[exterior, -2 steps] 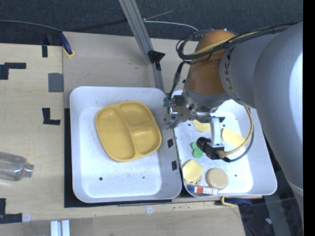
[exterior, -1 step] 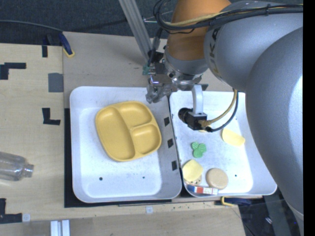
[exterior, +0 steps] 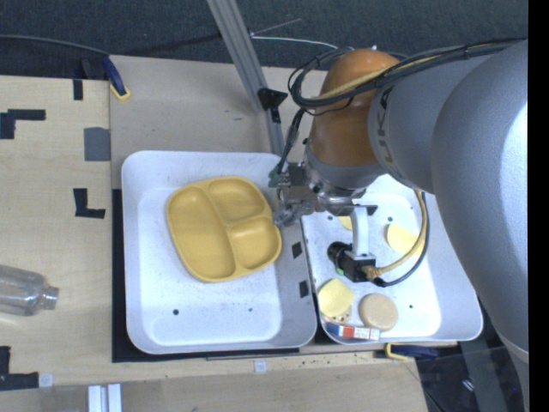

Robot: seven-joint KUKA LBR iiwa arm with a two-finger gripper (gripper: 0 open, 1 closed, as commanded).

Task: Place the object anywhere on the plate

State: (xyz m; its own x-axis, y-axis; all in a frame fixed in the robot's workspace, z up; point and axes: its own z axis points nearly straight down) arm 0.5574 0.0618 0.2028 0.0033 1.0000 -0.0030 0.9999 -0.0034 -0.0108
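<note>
no object lies on the yellow plate (exterior: pixel 221 228) in the left bin (exterior: pixel 214 316) yet; a yellow disc (exterior: pixel 334 297) and a tan disc (exterior: pixel 378 311) rest in the right bin (exterior: pixel 429 316). your gripper (exterior: pixel 288 202) hovers at the plate's right rim, and you cannot tell what, if anything, it grasps. the next move likely calls for centring over the plate.

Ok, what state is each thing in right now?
plate, right way up in the left bin.
yellow disc, flat in the right bin.
tan disc, flat beside it.
bottle, on its side on the bench.
claw, above the rim between the bins, at the plate's edge.
</note>
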